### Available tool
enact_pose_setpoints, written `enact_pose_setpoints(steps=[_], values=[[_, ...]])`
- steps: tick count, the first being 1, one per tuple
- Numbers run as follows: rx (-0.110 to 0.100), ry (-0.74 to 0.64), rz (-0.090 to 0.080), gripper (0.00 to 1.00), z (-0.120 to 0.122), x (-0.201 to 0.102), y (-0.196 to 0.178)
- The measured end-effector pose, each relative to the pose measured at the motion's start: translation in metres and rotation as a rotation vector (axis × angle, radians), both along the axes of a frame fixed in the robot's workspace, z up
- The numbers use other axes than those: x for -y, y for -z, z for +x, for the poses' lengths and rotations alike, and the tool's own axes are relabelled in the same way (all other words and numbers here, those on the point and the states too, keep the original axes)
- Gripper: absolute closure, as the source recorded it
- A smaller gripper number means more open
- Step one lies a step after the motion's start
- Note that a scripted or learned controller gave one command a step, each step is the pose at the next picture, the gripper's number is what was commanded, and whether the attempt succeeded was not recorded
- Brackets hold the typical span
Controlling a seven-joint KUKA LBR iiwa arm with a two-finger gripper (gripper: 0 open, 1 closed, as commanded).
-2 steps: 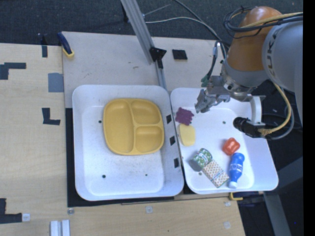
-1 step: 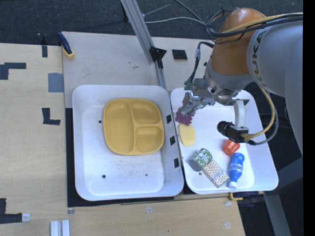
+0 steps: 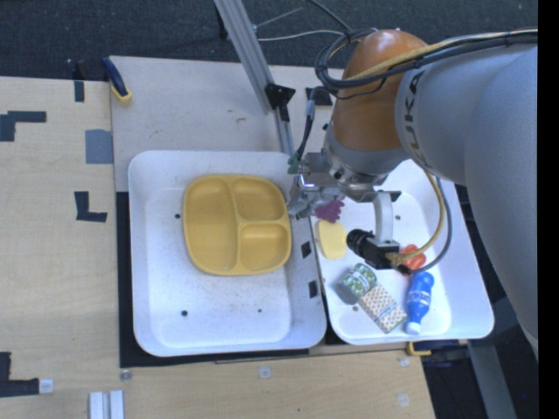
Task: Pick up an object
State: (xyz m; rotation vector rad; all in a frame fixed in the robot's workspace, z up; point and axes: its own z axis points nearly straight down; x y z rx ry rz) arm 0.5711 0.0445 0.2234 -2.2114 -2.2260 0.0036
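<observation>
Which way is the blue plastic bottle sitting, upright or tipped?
Tipped: the blue plastic bottle lies on its side on the right white bin's floor, white cap toward the front rim.

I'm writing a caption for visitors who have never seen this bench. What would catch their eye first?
Probably the large grey arm with its orange band, which reaches in from the right over the right white bin. Next comes the yellow plastic plate with three compartments, alone in the left white bin. Small things crowd the right bin: a pale yellow block, a blue bottle and a purple piece.
</observation>
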Motion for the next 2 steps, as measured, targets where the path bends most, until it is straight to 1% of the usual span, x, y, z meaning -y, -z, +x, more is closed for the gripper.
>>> enact_pose_setpoints(steps=[1, 2], values=[[0.001, 0.0, 0.0, 1.0, -0.0199, -0.0427, -0.0071], [0.001, 0.004, -0.001, 0.0, -0.0191, -0.0399, -0.0068]])
